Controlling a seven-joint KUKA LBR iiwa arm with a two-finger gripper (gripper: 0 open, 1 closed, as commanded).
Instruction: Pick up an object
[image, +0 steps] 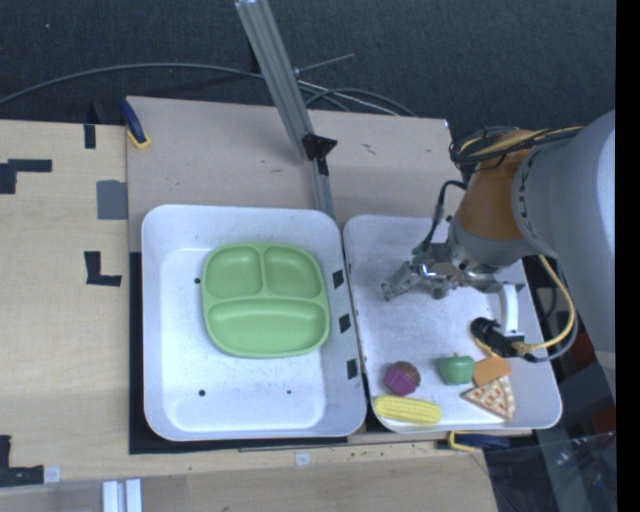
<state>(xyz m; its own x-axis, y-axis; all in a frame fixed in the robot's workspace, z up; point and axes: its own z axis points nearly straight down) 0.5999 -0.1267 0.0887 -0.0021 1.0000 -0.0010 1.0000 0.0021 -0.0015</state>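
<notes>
Hovering low over the right bin (400, 240), the hand (395, 290) sits at its middle; finger spread cannot be told. Purple ball (403, 377), green toy (456, 369), corn cob (407, 409) and pizza slice (491, 398) lie along the near edge. Green divided plate (266, 300) rests in the left bin (170, 330).

The arm (560, 190) runs off the right edge; the gripper (400, 285) fingers are too small to read.

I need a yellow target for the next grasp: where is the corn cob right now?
The corn cob lies at the near edge of the right bin, just below the purple ball and left of the pizza slice.
</notes>
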